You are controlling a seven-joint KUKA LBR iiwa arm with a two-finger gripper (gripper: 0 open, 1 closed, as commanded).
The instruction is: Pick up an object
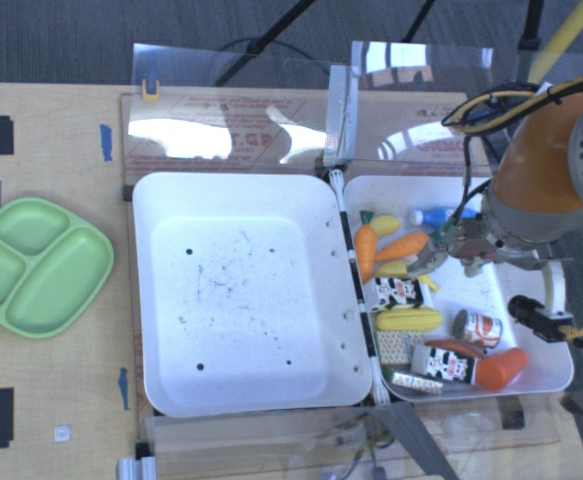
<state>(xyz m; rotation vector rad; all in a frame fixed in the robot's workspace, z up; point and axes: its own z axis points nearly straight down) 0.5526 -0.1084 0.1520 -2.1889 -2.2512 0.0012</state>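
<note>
Crowded along the right bin's (531, 383) left and near edges lie 2 carrots (381, 246), corn (407, 319) and cartons, with the gripper (441, 251) hovering over them, its opening unclear, so a descent may pinch 2 items or slip off

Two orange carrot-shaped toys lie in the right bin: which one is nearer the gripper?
The orange carrot toy lying crosswise, pointing toward the gripper. The other carrot toy lies lengthwise along the divider, farther from it.
</note>
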